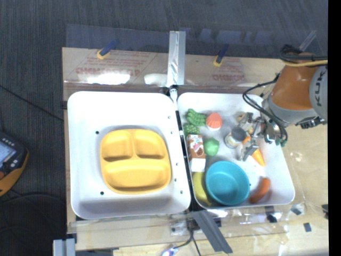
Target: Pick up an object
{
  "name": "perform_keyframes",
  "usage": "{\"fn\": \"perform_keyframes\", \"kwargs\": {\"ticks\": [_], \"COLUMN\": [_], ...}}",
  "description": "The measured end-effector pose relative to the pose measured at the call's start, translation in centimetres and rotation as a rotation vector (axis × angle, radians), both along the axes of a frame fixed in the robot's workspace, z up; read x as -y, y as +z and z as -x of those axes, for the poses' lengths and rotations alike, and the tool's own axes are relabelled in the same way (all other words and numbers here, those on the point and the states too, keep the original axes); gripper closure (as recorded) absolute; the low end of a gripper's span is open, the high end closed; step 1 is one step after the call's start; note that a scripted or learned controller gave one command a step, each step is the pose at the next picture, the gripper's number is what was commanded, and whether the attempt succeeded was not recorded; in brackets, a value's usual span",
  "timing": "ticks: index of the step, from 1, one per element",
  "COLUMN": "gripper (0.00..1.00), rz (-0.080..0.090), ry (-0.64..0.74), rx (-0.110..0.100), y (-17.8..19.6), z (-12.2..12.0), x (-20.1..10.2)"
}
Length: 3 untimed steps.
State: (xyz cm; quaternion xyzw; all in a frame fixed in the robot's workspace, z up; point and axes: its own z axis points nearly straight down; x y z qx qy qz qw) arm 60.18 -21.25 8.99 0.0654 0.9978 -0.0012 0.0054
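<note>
The right bin (277, 167) holds several small items: a green bumpy vegetable (195, 117), an orange-red ball (214, 120), a green round piece (211, 146), a small printed box (196, 146), a teal bowl (227, 182), a yellow piece (199, 187), an orange carrot-like piece (259, 156) and a red-orange sausage shape (260, 190). My gripper (246, 137) reaches down into the bin's upper right part, over a grey metallic item (233, 139). Nothing can be made out between its tips.
The left bin (85, 143) carries a yellow divided tray (136, 160). A metal post (176, 57) stands behind the seam between the bins. Cables (256, 95) loop beside the arm's orange band (293, 87). A dark device (10, 156) lies on the floor at far left.
</note>
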Motion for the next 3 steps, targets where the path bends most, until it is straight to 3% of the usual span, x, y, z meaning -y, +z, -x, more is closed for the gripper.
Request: {"fn": "perform_keyframes", "kwargs": {"ticks": [1, 2, 3], "gripper": [1.0, 0.0, 0.0], "rz": [0.006, 0.006, 0.0], "ry": [0.003, 0.003, -0.105], "rx": [0.006, 0.006, 0.006], "y": [1.2, 1.2, 0.1], "z": [-0.3, -0.3, 3.2], "x": [0.0, -0.1, -1.3]}}
